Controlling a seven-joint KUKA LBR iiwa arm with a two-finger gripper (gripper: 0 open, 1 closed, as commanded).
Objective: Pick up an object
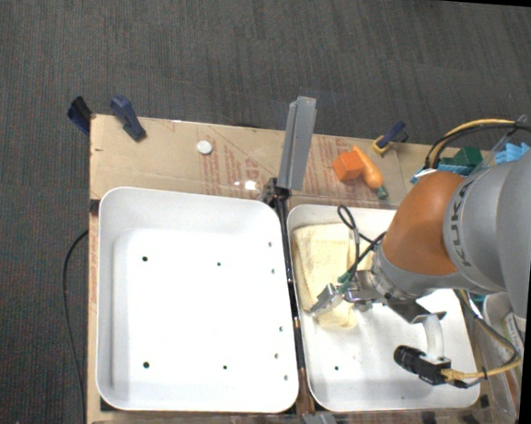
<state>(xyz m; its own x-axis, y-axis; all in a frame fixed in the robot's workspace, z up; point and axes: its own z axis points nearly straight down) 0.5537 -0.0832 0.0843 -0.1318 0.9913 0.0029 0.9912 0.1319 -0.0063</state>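
Note:
A pale yellow flat pad (320, 250) lies against the near-left wall of the right bin (370, 391). A small cream lump (339, 318) sits just below that pad on the bin floor. My gripper (328, 300) reaches in from the right and hangs low over the pad's lower edge, right above the cream lump. The grey arm with its orange band (421, 234) covers the bin's upper right part. Whether anything is held cannot be made out.
The left bin (200, 219) stands beside the right one. A grey upright post (297, 145) rises between the bins at the back. An orange tool (356, 165), blue clamps (126, 116) and a small white disc (204, 147) lie on the cardboard behind the bins.

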